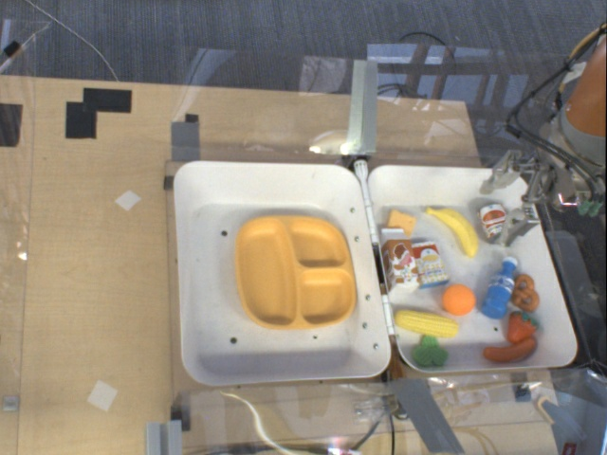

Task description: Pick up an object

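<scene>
At the right bin's (560, 349) far right corner, the gripper (520, 192) hangs with its jaws spread, pinching nothing. A small red-and-white can (492, 222) lies just beside its fingers, near a banana (455, 228). Toward the near edge sit a blue bottle (499, 290), an orange (459, 300) and corn (426, 323). A yellow tray (294, 271) rests in the left bin (204, 254).
</scene>
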`<state>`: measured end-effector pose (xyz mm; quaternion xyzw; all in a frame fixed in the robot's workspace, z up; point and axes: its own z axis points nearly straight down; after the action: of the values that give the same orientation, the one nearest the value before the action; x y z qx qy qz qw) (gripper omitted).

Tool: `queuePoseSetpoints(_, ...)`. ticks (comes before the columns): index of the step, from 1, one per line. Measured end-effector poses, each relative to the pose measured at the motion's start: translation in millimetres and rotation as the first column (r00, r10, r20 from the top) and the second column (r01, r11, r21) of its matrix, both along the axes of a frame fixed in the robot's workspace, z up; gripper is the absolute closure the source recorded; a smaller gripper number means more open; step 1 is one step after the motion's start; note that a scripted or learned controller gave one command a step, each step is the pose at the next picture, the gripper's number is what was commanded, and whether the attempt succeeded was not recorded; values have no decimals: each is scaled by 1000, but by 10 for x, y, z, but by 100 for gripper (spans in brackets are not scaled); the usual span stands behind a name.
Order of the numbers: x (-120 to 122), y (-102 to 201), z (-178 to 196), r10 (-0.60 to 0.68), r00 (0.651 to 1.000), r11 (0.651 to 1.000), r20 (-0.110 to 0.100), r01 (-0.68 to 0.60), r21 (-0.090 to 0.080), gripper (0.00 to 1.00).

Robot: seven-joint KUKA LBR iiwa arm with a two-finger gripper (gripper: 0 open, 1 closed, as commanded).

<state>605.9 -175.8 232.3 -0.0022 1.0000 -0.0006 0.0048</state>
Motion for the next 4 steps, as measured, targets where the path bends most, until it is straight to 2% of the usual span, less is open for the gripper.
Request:
queuePoseSetpoints(1,-293,-293,-956,-601,799,799,-7,602,3,0)
queuePoseSetpoints(2,-172,-117,-1431,-555,832,832,4,555,6,0)
queuePoseSetpoints(3,-127,-109,-1282,-549,836,836,18,549,10,100)
queuePoseSetpoints(4,-130,-104,-1288,-548,836,836,17,548,10,0)
